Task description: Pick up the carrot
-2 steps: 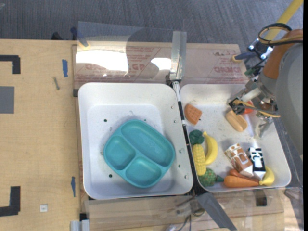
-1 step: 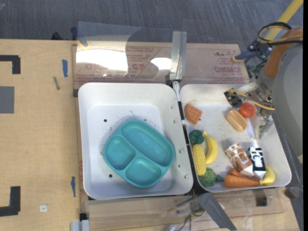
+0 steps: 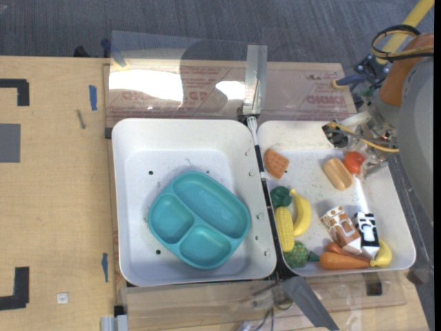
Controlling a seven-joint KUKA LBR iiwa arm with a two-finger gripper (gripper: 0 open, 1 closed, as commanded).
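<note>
While carrot (image 3: 342,260) lies in right bin (image 3: 403,219).

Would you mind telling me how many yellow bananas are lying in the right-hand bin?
2. One yellow banana lies mid-bin beside the yellow corn cob; the other yellow banana sits at the near right corner, partly covered by a black-and-white toy. More could be hidden beneath the arm.

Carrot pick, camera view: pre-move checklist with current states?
1. Orange tapered carrot visible in right white bin: ok.
2. Carrot free of neighbours: not ok, green broccoli at its tip, brown-and-white box and small yellow banana crowd it.
3. Gripper above carrot: not ok, it is at the bin's far end, by the tan bread roll.
4. Fingers' state: cannot tell.
5. Teal divided plate out of the path: ok, left bin.
</note>
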